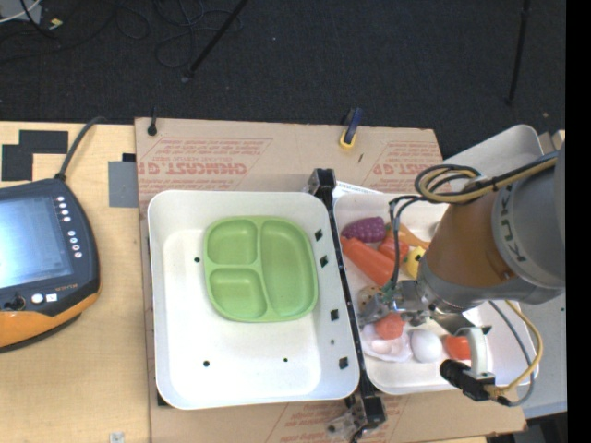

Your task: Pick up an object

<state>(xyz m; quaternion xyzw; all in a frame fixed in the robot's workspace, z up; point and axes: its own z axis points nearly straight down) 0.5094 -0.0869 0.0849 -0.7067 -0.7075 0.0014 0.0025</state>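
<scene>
The arm (489, 238) reaches low into the right bin (392, 381), its gripper (392, 310) down among the toy food; whether it is apart or together I cannot tell. A carrot (369, 261), grapes (366, 230), a red piece (390, 326) and a white egg (426, 345) crowd there. The left bin (175, 340) holds 1 green tray (259, 269).

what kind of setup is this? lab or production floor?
Looks like a robotics lab bench rather than production. A teach pendant lies on the bench, two white bins are clamped on a cardboard sheet, and cables trail across the dark floor. The right bin holds toy food, including a carrot.
</scene>
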